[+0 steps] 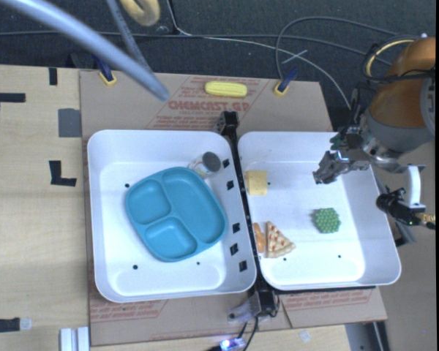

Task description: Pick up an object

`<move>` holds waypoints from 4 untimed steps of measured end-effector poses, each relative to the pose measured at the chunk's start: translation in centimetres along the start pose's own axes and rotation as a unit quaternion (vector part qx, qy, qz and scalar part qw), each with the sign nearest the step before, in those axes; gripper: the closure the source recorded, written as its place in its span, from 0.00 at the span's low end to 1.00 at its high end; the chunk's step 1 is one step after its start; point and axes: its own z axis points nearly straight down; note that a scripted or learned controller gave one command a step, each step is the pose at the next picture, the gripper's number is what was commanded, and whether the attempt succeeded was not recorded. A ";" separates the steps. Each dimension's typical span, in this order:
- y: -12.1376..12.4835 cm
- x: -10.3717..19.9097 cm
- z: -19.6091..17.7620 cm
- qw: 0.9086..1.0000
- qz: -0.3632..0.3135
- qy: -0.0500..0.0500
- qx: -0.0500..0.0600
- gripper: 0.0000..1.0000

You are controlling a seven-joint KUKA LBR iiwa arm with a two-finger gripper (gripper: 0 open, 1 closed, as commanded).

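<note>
The gripper (328,168) hangs over the right bin (366,265) near its far right corner; whether its jaws are apart or together cannot be told from this slant. In that bin, a green broccoli floret (326,220) sits toward the right wall, roundish with no clear long axis. A yellow block (257,182) lies against the left wall. A pizza slice (273,240) rests near the left wall, its tip pointing toward the far edge. The left bin (106,269) bears a blue divided plate (175,213), its long axis running diagonally, and a small glass jar (207,163).
</note>
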 end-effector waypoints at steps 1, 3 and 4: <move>0.1 0.0 -5.3 1.000 0.000 0.000 0.000 1.00; -2.6 10.0 -4.0 1.000 -0.001 0.001 0.003 1.00; -3.0 15.2 -2.5 1.000 -0.002 0.001 0.003 1.00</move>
